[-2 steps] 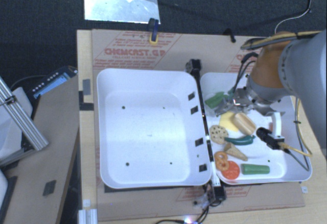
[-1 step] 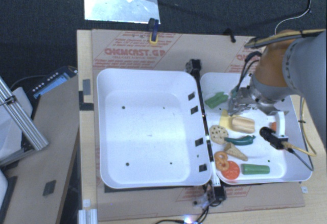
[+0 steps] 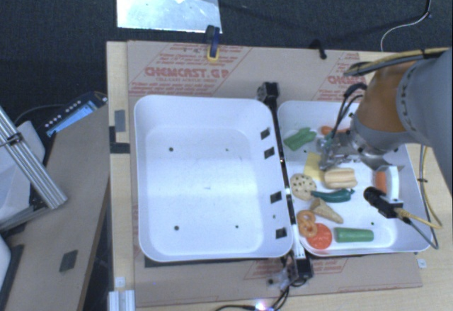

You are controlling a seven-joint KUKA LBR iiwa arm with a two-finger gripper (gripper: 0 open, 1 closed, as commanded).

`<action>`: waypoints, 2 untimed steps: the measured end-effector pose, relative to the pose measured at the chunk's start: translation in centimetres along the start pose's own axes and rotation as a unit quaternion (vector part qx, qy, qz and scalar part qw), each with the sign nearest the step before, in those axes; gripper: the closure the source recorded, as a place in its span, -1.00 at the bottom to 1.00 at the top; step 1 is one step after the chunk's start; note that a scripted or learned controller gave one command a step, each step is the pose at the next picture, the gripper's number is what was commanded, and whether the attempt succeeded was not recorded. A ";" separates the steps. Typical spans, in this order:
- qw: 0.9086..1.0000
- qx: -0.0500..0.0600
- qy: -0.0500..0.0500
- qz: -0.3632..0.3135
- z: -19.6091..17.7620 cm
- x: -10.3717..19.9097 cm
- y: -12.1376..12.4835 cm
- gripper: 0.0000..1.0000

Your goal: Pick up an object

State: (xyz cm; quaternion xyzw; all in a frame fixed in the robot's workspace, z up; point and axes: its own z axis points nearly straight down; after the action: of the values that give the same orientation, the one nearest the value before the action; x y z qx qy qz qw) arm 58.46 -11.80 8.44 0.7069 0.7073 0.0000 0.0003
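Here the gripper (image 3: pixel 330 159) hangs low in the right bin (image 3: pixel 407 242), just above the bun (image 3: pixel 340 178); its grip can't be read. The toys lie packed together, so you risk pinching the yellow wedge (image 3: pixel 313 164) or the dark pod (image 3: pixel 334 195) alongside, or coming up bare.

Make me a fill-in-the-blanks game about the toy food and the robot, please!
1. All the toy food lies in the ____ bin.
2. The tomato slice is coloured ____.
3. The gripper hangs over the ____ bin.
4. Beside the tomato slice lies a ____ cylinder.

Missing words: right, red, right, green.
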 end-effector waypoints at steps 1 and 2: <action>1.000 -0.007 0.000 -0.005 -10.7 4.8 4.2 1.00; 1.000 -0.011 0.001 -0.005 -27.0 9.4 7.1 1.00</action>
State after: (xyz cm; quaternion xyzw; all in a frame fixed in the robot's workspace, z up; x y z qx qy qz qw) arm 65.53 -2.43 35.44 0.7032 0.7109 0.0081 0.0076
